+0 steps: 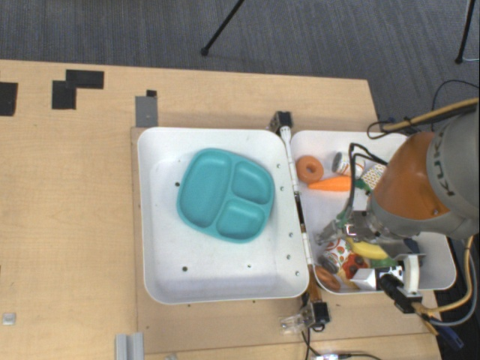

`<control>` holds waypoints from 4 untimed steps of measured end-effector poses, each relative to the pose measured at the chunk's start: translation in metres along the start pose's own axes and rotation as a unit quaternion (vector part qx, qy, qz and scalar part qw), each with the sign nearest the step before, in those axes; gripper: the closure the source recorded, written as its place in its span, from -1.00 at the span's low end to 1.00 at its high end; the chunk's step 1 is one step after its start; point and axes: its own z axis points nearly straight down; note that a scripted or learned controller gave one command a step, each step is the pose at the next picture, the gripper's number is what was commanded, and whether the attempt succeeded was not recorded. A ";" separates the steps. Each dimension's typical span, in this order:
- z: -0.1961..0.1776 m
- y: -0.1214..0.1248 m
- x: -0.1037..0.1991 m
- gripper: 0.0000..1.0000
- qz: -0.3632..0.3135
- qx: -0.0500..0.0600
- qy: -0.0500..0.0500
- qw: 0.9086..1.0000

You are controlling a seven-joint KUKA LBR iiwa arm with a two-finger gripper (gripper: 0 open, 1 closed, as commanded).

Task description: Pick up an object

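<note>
**Ana:** Nearest the lens, what sits at the lower edge of the tabletop (67, 223)?

**Ben:** Small clear clip (298, 322) with a black part beside it, just below the gap between the two bins.

**Ana:** And the bins?

**Ben:** Left bin (161, 201) holds a teal divided plate (225, 193), lying flat near its middle. Right bin (442, 268) holds the clutter: an orange ring (309, 169) at the top, a carrot (330, 185) just beside it, and a yellow banana (369, 250) lower down among red-and-white packets (341, 259).

**Ana:** The tool?

**Ben:** Arm (420, 178) hangs over the right bin (orange band and all), with the tool (346, 229) low over the pile near the banana. How far open it is, I cannot tell; the clutter hides it.
</note>
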 end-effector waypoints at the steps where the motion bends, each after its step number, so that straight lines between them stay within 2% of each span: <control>1: 0.000 0.000 -0.001 -1.00 0.000 0.000 0.001 1.000; 2: 0.000 0.000 -0.008 -1.00 -0.002 0.002 0.003 1.000; 3: 0.000 -0.001 -0.001 -1.00 -0.002 0.001 0.000 1.000; 4: 0.000 -0.001 -0.003 -1.00 -0.002 0.002 0.002 1.000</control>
